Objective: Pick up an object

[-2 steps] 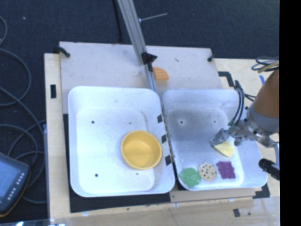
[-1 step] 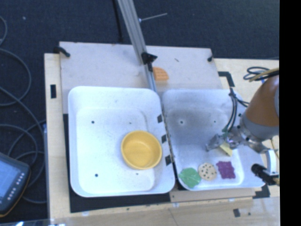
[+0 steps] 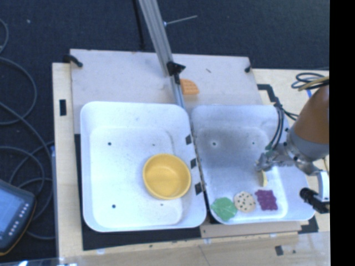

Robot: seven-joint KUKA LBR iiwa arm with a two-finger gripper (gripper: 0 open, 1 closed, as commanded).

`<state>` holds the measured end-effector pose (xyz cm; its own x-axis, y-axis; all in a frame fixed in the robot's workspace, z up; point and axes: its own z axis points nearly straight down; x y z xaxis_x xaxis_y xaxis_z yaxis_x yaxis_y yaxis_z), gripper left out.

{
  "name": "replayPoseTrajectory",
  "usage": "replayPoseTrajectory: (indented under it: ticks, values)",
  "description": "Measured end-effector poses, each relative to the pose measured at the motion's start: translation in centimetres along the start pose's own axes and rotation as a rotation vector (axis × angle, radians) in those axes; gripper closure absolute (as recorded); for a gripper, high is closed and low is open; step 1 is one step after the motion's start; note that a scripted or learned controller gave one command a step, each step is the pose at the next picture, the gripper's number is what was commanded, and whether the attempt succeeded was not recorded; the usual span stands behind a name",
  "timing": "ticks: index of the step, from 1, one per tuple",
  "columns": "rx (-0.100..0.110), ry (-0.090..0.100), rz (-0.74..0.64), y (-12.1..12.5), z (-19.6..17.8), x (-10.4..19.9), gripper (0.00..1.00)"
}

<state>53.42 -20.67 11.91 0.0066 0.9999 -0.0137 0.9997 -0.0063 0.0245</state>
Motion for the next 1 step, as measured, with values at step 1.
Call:
replayPoseTrajectory:
  ticks: [1]
  values:
    - [0.017,0.010,0.000,-0.30,-5.67,-1.08,1.00]
